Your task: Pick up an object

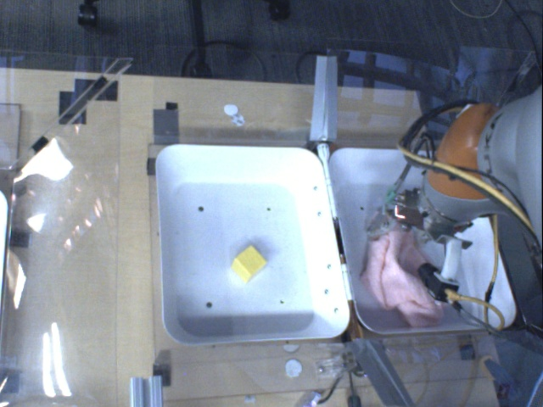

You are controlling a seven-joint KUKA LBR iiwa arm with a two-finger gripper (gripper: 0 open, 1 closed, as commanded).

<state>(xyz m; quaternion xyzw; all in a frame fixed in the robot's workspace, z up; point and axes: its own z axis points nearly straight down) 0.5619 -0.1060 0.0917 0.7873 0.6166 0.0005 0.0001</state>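
light: bright, even | glare: clear panel (38,227) (left side) | focus: slightly soft | shadows: faint

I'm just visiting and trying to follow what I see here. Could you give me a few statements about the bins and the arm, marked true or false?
1. A yellow block lies in the left bin. True.
2. A pink cloth lies in the right bin. True.
3. The arm's tool is over the left bin. False: it is over the right bin, just above the cloth.
4. The yellow block touches the cloth. False: they lie in separate bins.
5. The arm's band is blue. False: the band is orange.
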